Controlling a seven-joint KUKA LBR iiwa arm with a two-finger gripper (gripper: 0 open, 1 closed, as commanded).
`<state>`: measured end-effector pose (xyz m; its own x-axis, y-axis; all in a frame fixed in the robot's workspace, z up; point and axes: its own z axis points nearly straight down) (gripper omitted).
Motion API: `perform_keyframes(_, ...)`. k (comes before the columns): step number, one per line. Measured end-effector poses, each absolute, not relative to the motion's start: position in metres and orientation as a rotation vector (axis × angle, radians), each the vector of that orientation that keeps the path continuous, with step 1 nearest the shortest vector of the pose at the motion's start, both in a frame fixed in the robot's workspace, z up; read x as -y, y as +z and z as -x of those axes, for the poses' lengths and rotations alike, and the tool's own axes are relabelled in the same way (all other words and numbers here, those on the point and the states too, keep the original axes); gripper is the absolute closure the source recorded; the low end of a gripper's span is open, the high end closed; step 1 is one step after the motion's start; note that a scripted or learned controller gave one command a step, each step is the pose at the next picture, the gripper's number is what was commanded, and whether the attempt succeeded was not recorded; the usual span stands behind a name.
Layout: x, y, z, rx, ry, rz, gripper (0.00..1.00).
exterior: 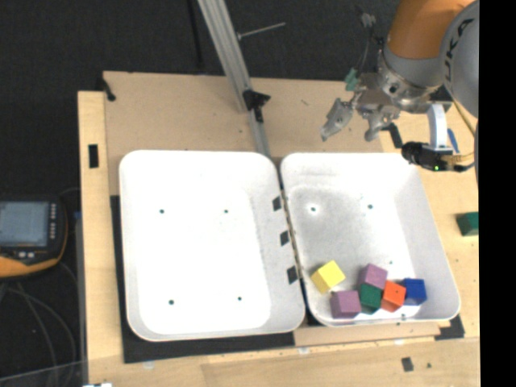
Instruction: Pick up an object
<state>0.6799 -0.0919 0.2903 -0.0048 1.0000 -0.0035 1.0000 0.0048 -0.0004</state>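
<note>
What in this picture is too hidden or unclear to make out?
- Arm: cut off by the top edge of the camera view, so its base is unseen.
- Green block: partly hidden among the purple blocks and the orange block.
- Green thing right of the right bin: cut off, so its shape is unclear.
- Small device at the left edge: screen too blurred to read.

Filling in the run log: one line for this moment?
end effector: open, above right bin's far edge | holding: nothing | blocks: right bin, near corner
</note>
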Motion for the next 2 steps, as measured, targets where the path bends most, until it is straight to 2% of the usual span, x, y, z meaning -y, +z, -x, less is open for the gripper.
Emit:
perform_keyframes(1,0.1,0.1441,-0.589,-2.224,-0.011,-2.228,0.0)
perform_keyframes(2,0.0993,0.1489,-0.5926,-2.214,0.002,-2.227,0.0)
